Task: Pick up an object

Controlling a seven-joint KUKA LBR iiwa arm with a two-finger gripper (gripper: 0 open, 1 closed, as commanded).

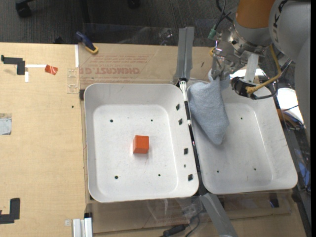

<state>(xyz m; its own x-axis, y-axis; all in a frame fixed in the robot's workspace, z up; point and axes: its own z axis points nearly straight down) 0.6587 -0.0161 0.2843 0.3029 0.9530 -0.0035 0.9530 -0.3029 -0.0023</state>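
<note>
So the end effector is up at the far left corner of the right bin, clamped on the top of a grey-blue cloth. The cloth hangs down from the fingers in a long drape, and its lower end looks like it reaches the bin floor near the left wall (hard to say if it's actually resting there or just above it). Over in the left bin there's a small orange-red cube sitting by itself roughly in the middle of the floor, well apart from the cloth. Both bins sit side by side on the tabletop, rims touching along the middle.
</note>
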